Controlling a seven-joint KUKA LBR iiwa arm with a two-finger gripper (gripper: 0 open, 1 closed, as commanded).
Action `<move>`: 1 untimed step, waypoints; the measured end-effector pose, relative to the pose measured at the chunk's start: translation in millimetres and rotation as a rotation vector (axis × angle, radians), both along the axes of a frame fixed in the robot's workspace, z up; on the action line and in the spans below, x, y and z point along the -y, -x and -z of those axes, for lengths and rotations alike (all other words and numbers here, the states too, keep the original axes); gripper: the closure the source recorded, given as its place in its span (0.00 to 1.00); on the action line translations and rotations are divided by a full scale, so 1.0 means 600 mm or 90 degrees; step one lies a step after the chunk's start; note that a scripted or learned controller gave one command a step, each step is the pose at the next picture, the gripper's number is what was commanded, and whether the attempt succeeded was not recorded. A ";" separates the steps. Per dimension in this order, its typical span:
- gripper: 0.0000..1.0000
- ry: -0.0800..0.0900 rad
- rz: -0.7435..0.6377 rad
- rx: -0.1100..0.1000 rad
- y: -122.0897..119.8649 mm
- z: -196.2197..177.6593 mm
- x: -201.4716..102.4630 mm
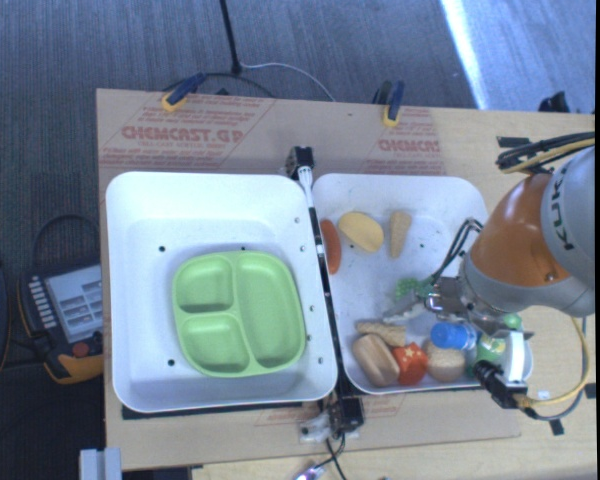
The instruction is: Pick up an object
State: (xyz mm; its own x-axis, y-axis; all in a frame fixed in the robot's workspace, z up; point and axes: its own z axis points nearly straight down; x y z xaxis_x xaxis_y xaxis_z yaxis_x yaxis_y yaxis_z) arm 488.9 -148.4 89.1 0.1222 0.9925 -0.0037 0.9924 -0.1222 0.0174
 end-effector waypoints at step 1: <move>0.00 0.003 -0.229 -0.005 -0.076 0.001 -0.070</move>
